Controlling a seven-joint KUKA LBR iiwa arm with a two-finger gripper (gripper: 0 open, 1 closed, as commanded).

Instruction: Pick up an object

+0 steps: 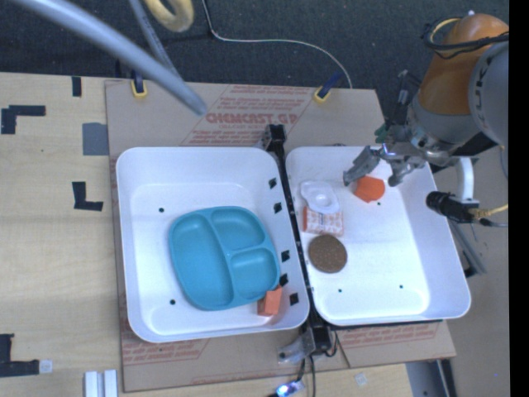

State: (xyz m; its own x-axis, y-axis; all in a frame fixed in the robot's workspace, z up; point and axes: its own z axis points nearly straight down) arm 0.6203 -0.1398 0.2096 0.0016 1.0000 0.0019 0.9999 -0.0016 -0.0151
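Orange object, gripper perhaps just above

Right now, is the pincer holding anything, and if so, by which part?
Nothing is held. The open pincer hangs above the right bin, its fingers spread, with the orange ball lying just below, not between them.

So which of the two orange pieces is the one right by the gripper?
The orange piece in the right bin, just below the gripper. The other orange block sits in the left bin, beside the blue plate.
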